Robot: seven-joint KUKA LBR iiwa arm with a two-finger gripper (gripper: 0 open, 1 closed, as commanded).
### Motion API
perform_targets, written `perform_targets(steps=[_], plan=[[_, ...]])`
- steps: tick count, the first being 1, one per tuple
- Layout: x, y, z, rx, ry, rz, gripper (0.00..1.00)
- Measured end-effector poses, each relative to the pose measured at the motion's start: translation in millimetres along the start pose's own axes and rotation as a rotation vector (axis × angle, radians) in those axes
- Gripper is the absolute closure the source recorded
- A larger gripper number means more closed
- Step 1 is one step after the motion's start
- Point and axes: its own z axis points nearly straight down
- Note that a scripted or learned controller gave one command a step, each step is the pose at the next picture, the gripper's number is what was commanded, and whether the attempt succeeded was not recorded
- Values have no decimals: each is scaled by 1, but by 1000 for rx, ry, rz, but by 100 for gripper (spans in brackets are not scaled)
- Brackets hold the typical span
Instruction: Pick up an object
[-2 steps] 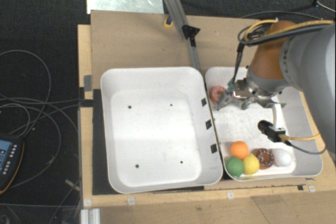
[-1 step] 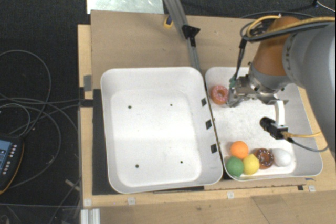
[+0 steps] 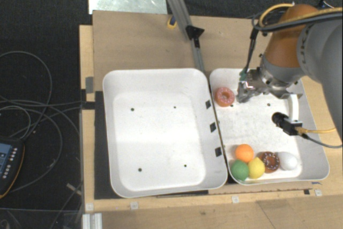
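Gripper hanging just beside a pink donut, nothing held

Near corner of the right bin (image 3: pixel 320 166): orange ball (image 3: pixel 244 152), green ball (image 3: pixel 240 170), yellow ball (image 3: pixel 256 168), chocolate donut (image 3: pixel 269 161), white egg (image 3: pixel 288 161) are crowding together; farther back the pink donut (image 3: pixel 224 96) is lying beside the gripper (image 3: pixel 244 91), whose finger spread I cannot tell, so a descent may be nudging it off

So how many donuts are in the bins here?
2. A pink donut in the right bin, upper left, beside the gripper; a chocolate donut at its near edge among the round fruits.

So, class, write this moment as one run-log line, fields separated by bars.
gripper: low in right bin, beside pink donut | holding: nothing visible | near corner: orange, green, yellow fruit, brown donut, white egg
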Motion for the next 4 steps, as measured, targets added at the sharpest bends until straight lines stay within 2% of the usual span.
perform_targets(steps=[2,3,4], plan=[[5,11,-94,-1,-1,-2,100],[52,24,-89,2,1,-6,100],[97,24,-83,5,2,-6,100]])
